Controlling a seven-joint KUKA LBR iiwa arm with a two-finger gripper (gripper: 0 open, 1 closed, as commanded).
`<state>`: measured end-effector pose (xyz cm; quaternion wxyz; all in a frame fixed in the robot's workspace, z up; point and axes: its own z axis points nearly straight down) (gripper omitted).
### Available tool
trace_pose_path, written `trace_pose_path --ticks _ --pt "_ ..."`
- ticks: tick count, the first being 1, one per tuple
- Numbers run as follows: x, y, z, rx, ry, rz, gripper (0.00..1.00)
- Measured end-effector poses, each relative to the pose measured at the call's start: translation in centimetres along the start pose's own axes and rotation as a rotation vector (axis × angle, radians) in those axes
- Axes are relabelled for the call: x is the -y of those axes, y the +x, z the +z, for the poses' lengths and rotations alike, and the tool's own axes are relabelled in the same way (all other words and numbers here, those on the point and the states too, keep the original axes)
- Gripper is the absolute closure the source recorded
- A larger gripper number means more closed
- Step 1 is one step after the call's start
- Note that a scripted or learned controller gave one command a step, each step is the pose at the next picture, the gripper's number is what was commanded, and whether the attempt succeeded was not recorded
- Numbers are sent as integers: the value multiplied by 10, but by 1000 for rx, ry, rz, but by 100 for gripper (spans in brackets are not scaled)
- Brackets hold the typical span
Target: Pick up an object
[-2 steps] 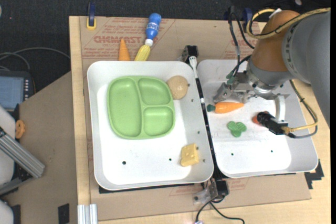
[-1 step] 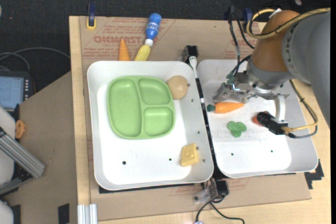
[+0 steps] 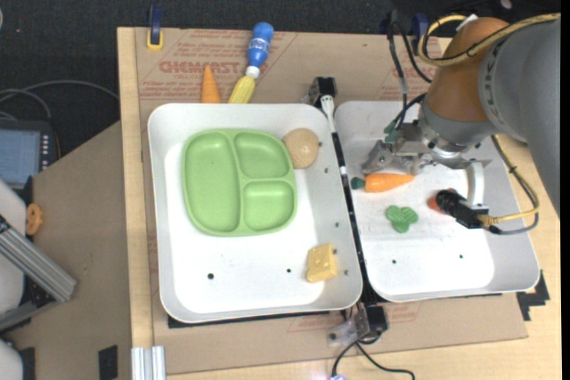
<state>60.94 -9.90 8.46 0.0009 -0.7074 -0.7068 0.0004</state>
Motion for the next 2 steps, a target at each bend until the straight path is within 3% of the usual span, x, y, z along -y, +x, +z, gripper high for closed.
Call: trace_pose_path --ticks 2 --pt "0 0 0 0 0 0 0"
